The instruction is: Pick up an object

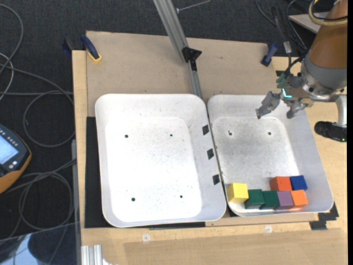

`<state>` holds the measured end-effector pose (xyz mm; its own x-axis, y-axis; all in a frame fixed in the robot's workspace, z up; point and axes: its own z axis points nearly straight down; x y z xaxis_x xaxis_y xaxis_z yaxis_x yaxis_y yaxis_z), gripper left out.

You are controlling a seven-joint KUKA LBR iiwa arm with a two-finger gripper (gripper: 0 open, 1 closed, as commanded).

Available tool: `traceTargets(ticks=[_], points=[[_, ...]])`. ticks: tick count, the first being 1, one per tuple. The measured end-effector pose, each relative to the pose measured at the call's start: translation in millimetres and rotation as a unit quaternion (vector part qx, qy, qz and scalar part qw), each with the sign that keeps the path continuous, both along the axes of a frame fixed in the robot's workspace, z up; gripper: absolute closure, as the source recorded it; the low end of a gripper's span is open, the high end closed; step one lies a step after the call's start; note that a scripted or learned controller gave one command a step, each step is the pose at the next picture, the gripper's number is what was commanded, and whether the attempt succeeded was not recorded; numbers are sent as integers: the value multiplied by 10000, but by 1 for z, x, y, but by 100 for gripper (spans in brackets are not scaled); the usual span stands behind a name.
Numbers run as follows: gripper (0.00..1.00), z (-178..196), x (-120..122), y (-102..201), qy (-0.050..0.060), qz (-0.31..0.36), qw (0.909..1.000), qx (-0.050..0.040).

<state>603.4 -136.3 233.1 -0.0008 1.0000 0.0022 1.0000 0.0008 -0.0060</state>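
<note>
Several small coloured blocks lie clustered at the near edge of the right bin [309, 148]: a yellow block [238, 191], two green blocks [262, 198], a red-orange block [282, 183], a blue block [298, 182], a purple block [285, 198] and an orange block [299, 197]. My gripper [281, 109] hangs over the far right corner of that bin, well away from the blocks. Its two grey fingers are spread apart with nothing between them.
The left bin [110, 148] sits beside the right one on the wooden bench. A slanted metal bar [175, 32] runs down to the gap between the bins. Blue clamps [91, 47] hold the bench's far corners. Cables lie on the dark floor at left.
</note>
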Motion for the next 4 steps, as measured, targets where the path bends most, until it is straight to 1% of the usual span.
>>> traceTargets(ticks=[1,2,3,4], points=[[0,3,1,0,-26,1,10000,-4],[0,-59,6,2,8,-2,10000,-2],[0,-122,3,5,12,-3,10000,-1],[0,-134,3,6,-10,-3,10000,-6]])
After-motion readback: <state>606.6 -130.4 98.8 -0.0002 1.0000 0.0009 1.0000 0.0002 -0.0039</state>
